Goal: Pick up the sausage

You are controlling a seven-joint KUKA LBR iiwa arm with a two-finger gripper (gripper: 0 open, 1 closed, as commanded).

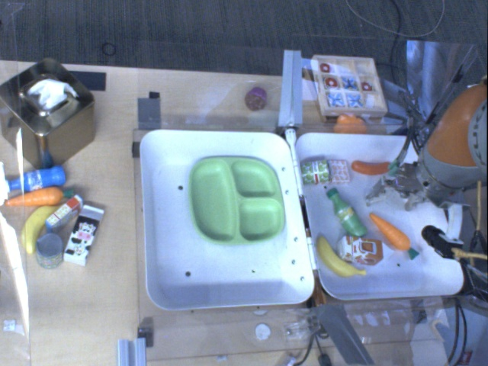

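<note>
The sausage (371, 168), a short red-orange link, lies near the far edge of the right bin (442, 277), just right of a small green and white box (324, 171). My gripper (396, 195) hovers over the right side of that bin, a little nearer and to the right of the sausage and apart from it. It is open, and nothing sits between its fingers. The grey arm with its orange band (461, 132) comes in from the right.
The right bin also holds a green bottle (347, 212), a carrot (390, 232), a banana (335, 258) and a small brown carton (361, 250). A green divided plate (236, 198) sits in the left bin (164, 273). Loose items lie on the bench at far left.
</note>
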